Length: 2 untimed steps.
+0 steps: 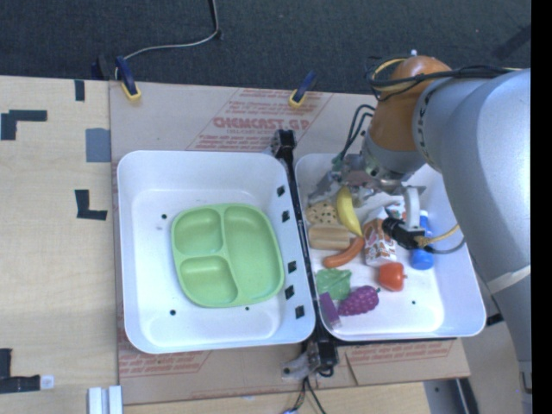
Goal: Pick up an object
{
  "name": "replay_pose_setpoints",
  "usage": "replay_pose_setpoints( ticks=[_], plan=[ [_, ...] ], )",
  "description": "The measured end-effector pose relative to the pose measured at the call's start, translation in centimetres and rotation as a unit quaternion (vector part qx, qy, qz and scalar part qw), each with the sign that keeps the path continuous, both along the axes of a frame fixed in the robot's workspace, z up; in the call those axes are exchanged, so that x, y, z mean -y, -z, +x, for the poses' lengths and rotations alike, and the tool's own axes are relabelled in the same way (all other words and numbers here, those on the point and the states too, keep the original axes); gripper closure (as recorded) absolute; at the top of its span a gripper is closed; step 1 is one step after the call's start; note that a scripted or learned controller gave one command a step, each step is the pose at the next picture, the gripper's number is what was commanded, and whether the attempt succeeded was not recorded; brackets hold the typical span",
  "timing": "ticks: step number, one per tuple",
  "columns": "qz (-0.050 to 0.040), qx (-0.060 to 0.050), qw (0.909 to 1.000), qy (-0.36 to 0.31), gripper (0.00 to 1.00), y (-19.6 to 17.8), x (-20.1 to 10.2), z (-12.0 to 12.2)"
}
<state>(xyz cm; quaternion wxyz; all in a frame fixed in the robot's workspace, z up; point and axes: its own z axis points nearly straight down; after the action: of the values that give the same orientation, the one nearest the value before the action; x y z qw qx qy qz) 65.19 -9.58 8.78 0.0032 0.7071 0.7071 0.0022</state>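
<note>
My gripper (pixel 345 182) hangs low over the back left part of the right bin (pixel 457 313), under the orange wrist band. Directly below it a yellow banana (pixel 348 214) lies with its upper end at the gripper's tip; I cannot tell whether they touch. Around the banana lie a speckled cracker (pixel 320 213), a tan block (pixel 325 237), an orange sausage (pixel 344 254) and a red-and-white packet (pixel 380 249). Nearer the front are a red tomato (pixel 392 275), a green leafy piece (pixel 333 280), purple grapes (pixel 361 300) and a purple piece (pixel 329 308).
The left bin (pixel 142 179) holds a green divided plate (pixel 228 254). A small blue object (pixel 422 260) sits right of the tomato. The grey arm covers the right bin's far right side. Black clips line the wall between the bins (pixel 291 222).
</note>
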Motion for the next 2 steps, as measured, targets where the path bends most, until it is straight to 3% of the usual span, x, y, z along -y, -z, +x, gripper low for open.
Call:
replay_pose_setpoints(
  ticks=[1,2],
  plan=[
    [0.0008,-0.003,1.0000,-0.001,0.00,0.2,0.5,1.3],
    [-0.0001,-0.002,1.0000,-0.001,0.00,0.2,0.5,0.1]
  ],
)
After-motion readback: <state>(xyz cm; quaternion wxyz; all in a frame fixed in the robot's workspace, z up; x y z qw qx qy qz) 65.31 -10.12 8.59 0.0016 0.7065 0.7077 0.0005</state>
